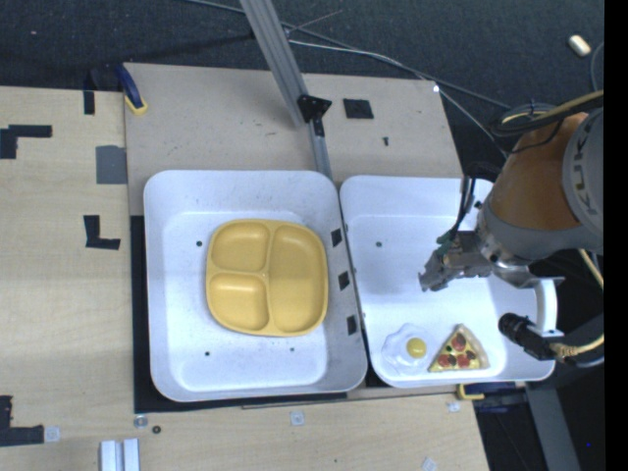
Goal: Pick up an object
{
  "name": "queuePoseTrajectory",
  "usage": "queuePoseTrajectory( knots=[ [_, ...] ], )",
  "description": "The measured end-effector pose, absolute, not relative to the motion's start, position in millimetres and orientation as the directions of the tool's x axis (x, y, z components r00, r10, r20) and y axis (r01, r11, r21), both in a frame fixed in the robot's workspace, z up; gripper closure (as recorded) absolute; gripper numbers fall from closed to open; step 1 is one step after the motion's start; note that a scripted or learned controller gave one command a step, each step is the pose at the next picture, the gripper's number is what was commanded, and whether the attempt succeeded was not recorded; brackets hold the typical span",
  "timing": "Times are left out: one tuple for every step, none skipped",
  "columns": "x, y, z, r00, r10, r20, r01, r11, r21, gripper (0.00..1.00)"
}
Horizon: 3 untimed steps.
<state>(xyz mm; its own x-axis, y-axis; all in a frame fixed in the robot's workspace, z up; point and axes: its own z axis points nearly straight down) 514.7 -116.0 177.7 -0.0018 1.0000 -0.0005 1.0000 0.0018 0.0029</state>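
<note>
Right bin [392, 224]: my pincer [435, 277], finger state I cannot tell, poised above the toy fried egg [406, 347] and toy pizza slice [460, 350], likely for descent.

You've got the KUKA arm [549, 189] here with its broad orange band, glossy and rounded, and grey casing at its edge. Below that band sits a grey wrist section. The gripper [439, 275] is dark metal, small and angular. Black and yellow cables loop around the arm's lower side.
</note>
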Motion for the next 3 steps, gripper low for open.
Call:
queuePoseTrajectory(
  knots=[
    [515.1,-115.7,200.8,-0.001,1.000,0.000,1.000,0.001,0.001,1.00],
    [519.5,-56.7,213.0,-0.008,1.000,0.002,1.000,0.008,0.000,1.00],
    [528.9,-10.7,221.8,-0.007,1.000,0.001,1.000,0.007,-0.001,1.00]
  ],
)
